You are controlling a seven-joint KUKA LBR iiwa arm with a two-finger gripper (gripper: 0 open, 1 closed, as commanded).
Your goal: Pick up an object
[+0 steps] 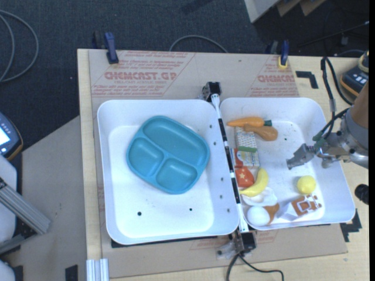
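While the left bin carries nothing but a blue divided plate lying flat near its middle, the pickable clutter all sits in the right bin, which suggests the left one is kept as a drop-off place. Both bins rest side by side on the surface, a board printed with red lettering and held by blue clamps at the back edge, presumably so that nothing shifts when the arm pushes down.

Inside the right bin, most of the toys crowd along the wall it shares with the left bin: a carrot at the top with a brown piece just beside it, then a small printed box, a red item, a banana and a white egg near the front corner. A yellow ball-like fruit, likely a lemon, lies further right, apart from that pile, with a small orange-and-white pack just in front of it.

Over this open part of the bin hangs the pincer, reaching in from the right, just behind the lemon. Its fingers look spread, with nothing between them; no grasp is made. The lemon, standing free of its neighbours, seems the easiest target, a judgement only.
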